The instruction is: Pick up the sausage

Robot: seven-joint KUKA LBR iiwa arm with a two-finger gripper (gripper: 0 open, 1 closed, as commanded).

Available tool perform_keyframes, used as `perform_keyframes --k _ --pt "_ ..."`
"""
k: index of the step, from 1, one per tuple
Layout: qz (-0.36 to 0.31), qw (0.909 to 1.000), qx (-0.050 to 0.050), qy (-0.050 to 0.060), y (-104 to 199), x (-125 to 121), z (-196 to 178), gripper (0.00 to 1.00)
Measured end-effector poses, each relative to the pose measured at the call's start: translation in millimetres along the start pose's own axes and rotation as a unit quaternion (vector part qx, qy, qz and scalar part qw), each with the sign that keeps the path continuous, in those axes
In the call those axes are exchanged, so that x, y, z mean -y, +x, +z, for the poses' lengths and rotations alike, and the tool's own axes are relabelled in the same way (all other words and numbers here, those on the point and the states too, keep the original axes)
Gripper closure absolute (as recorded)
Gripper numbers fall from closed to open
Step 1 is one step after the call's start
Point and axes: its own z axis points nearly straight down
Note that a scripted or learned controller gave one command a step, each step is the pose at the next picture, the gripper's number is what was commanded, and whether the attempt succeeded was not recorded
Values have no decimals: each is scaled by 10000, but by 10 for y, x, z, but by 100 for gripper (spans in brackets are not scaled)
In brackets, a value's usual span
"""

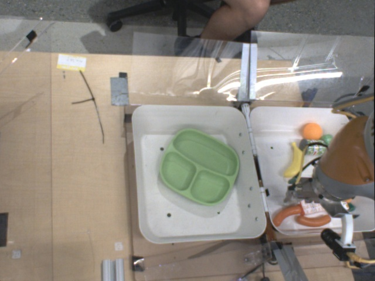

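Sausage (296, 216) lies lengthwise left-to-right along the right bin's (266, 130) near edge.

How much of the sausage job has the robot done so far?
Done: the arm has reached over the right bin, and its claw sits right above the sausage. In hand: nothing for sure, since the sausage is lying at the bin's front edge and I can't tell if the claw grips it. Left: grab it and lift it clear of the bin.
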Motion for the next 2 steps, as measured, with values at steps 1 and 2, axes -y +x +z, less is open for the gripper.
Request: perform_keyframes --k 1,2 --pt "1555 9878 -4 5 -15 2 1 0" --pt "1557 9878 -6 5 -16 2 1 0"
